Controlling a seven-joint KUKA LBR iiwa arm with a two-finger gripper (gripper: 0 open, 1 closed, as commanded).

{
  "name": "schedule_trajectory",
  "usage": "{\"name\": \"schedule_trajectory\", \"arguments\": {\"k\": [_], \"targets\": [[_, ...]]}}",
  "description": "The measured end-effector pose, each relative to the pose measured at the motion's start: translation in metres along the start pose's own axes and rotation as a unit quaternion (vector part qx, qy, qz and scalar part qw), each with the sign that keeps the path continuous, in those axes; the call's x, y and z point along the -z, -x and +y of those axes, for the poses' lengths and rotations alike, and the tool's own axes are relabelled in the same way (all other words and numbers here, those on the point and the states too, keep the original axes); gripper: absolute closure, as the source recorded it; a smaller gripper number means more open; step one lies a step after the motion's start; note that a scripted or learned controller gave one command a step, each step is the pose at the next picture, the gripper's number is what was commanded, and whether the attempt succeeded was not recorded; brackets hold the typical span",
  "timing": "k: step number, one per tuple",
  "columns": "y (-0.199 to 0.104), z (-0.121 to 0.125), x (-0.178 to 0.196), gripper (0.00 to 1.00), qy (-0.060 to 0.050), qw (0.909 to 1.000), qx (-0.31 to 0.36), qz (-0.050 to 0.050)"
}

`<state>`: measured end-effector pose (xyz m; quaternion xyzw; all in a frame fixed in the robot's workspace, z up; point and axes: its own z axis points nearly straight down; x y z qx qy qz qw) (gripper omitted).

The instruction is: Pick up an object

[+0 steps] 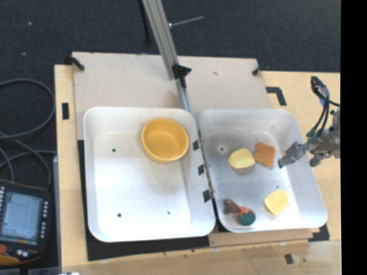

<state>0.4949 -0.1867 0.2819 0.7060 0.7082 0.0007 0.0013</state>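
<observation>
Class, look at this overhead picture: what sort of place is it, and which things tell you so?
Probably a robotics lab test bench. Two shallow white bins sit side by side, holding a yellow bowl and small toy-like pieces; a robot gripper reaches in from the right, and a control pendant lies nearby.

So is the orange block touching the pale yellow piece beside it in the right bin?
Touching, or so close that no gap shows. In the camera view the orange block sits against the upper right edge of the pale yellow piece, with no white bin floor between them.

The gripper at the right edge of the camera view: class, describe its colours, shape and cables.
The gripper is a small grey metal assembly with a darker grey part jutting left over the right bin. Thin dark cables, some greenish, loop above it.
</observation>
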Motion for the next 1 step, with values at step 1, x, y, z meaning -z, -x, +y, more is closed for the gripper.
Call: {"name": "schedule_trajectory", "arguments": {"k": [1], "targets": [[0.0002, 0.0, 0.0001, 0.0, 0.0, 1.0, 0.0, 0.0]]}}
